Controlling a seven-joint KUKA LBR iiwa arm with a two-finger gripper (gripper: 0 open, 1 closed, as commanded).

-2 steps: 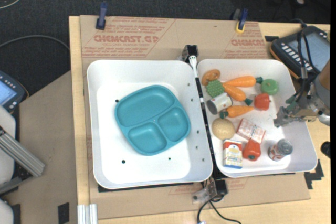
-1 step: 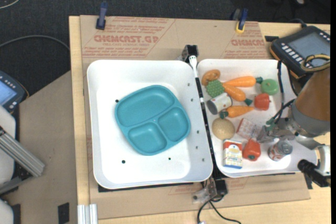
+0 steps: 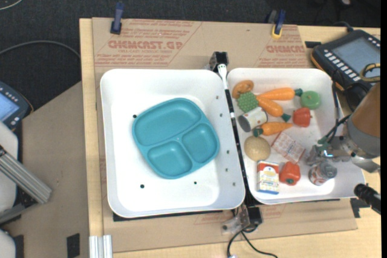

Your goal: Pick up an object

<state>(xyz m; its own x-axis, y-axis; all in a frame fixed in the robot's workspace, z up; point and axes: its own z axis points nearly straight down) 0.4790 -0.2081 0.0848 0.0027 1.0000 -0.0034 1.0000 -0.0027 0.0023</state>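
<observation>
1. The gripper [image 3: 321, 157] is being seen low in the right bin [image 3: 325, 192], near its lower right corner; whether it is clenched or released cannot be told.
2. It is being crowded by a red pepper [image 3: 290, 173] to its left, a clear packet [image 3: 288, 146] up-left, and a small carton [image 3: 268, 177] further left.
3. Carrots [image 3: 277, 94], a green round piece [image 3: 311, 99], a red piece [image 3: 302, 117] and a potato [image 3: 257, 147] are being shown filling the bin's upper and middle parts.
4. Open floor is being left around a teal divided plate [image 3: 175, 138] in the left bin [image 3: 121, 93].
5. The bin's right rim is being overhung by the arm [image 3: 366, 124].
</observation>
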